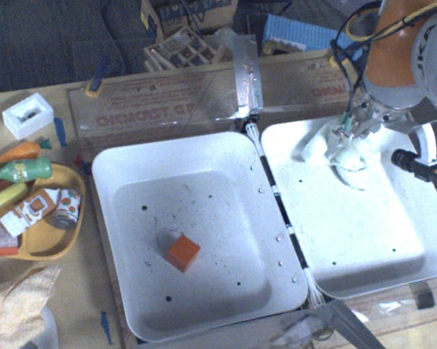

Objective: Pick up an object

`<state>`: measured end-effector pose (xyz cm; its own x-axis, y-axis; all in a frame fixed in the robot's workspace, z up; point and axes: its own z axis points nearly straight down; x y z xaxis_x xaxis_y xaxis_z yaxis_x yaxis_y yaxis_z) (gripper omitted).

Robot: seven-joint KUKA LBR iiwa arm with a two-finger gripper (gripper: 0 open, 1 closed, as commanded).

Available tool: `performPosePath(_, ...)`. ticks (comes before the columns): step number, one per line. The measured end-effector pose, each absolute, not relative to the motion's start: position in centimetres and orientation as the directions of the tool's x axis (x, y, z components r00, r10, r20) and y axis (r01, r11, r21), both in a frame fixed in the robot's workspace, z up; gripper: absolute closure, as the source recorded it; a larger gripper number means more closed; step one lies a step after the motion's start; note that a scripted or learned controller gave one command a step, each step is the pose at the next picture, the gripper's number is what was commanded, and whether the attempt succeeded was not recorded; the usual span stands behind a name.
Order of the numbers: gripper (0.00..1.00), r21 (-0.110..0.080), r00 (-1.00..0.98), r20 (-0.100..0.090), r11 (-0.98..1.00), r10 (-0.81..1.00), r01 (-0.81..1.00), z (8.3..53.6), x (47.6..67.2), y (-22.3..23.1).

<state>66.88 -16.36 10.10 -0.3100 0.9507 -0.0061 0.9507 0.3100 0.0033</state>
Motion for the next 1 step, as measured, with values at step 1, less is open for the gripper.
performPosePath(1,1.0,0.005,-0.142,-0.003,0.142,0.99,0.99,12.05,66.46,-16.96)
